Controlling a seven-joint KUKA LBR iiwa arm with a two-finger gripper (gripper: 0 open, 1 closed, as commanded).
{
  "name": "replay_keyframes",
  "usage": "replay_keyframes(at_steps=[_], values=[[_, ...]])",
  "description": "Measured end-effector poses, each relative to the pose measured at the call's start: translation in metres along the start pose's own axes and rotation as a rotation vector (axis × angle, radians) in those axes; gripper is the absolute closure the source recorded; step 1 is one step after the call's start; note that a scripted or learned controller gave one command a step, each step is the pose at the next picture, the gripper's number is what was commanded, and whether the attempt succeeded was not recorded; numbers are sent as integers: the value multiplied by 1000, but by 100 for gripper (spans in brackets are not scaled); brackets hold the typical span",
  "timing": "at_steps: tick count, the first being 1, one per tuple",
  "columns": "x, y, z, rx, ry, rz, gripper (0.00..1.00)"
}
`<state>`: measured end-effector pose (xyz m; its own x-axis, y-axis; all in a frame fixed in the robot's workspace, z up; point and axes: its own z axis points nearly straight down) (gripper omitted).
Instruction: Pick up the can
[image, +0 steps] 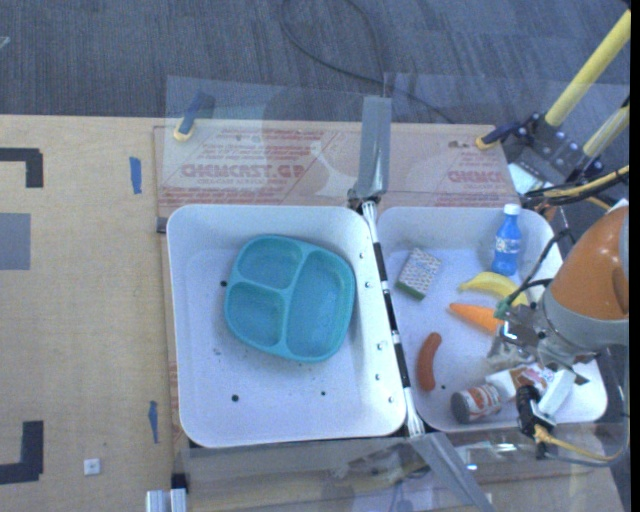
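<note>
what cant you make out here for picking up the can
All in the camera view:
- can: its right end is covered by fittings on the wrist, and the label is too small to read.
- gripper: seen from above, so its height over the right bin can't be judged.
- carrot and banana: right ends run under the gripper and arm.
- checked packet: print too small to read.

Can (478, 401): a small cylinder with a red-and-white label and a dull grey metal end. It is lying on its side in the right bin (462, 262), close to the near wall. The grey end is facing left, the long axis is running roughly left to right, and the right end is lying hidden.
</note>
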<state>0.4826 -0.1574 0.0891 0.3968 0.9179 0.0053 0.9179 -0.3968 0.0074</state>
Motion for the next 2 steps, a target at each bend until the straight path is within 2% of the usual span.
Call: replay_keyframes(at_steps=[1,2], values=[[19,-10,-111,9,-8,342,100],[35,-14,-41,11,-10,746,100]])
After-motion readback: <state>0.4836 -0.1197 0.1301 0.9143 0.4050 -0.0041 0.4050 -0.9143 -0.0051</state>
